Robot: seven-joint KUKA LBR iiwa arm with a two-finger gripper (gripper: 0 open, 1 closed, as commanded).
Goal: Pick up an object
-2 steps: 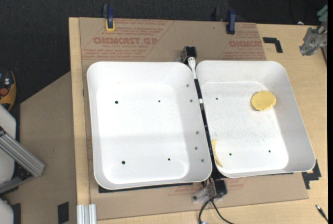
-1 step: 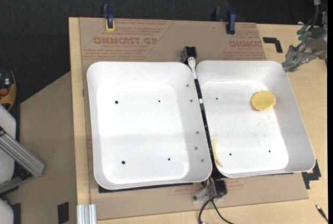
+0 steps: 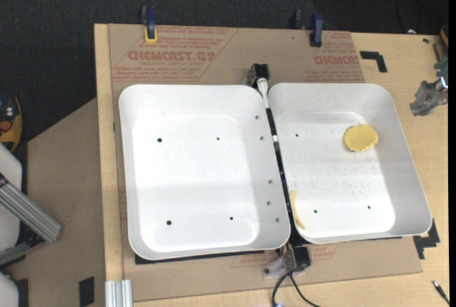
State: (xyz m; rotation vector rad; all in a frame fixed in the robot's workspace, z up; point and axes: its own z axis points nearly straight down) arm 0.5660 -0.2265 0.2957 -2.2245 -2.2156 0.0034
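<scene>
A flat, round yellow object lies in the right bin, toward its far right part. A second pale yellow piece leans against the left wall of the same bin, near its front corner. The left bin shows its white floor with a few small dark holes.
Both bins sit side by side on a brown board, held by blue clamps at the back. A small grey metal part sits at the right edge of the bench. A cable runs off the front edge between the bins.
</scene>
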